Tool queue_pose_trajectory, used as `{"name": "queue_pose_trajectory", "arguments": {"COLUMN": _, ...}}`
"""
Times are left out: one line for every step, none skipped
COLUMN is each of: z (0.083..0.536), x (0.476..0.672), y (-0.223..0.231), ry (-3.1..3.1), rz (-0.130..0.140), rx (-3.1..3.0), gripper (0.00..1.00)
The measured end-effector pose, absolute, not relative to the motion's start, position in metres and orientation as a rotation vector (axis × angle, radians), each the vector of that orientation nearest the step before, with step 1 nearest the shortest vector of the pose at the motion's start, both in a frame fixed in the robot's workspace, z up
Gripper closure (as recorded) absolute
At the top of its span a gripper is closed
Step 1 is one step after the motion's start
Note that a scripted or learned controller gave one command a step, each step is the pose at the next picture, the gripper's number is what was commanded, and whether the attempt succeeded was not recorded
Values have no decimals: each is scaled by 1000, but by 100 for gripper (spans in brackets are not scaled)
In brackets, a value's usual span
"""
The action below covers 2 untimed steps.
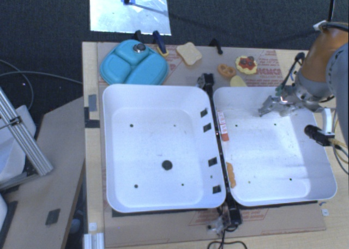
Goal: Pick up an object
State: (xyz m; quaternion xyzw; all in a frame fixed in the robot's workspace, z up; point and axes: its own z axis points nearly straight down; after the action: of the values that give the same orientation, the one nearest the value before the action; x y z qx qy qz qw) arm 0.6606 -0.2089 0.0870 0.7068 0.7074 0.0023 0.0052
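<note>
dark carpet lies behind a brown bench (pixel 180 68) that carries two shallow white bins side by side. in the camera view the left bin (pixel 117 101) holds one small dark disc (pixel 167 164) near the middle of its floor, toward the near edge. the right bin (pixel 322 188) has a small orange-brown piece (pixel 230 174) lying against its left wall, close to the near left corner. along the bench's far edge sit a blue divided plate (pixel 133 64), a toast slice (pixel 189 53) and a few small toy foods (pixel 246 64). my gripper (pixel 271 104) hangs over the right bin's far edge; whether my fingers are spread or closed i cannot tell. i judge the orange piece light and stiff, maybe slick plastic; pressed to the wall, i'd pinch it across its narrow width
</note>
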Motion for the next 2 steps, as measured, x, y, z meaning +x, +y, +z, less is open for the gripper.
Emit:
{"name": "queue_pose_trajectory", "arguments": {"z": 88, "x": 585, "y": -198, "ry": 2215, "rz": 7, "rx": 2217, "gripper": 0}}
{"name": "queue_pose_trajectory", "arguments": {"z": 193, "x": 652, "y": -43, "ry": 2237, "rz": 25, "rx": 2192, "gripper": 0}}
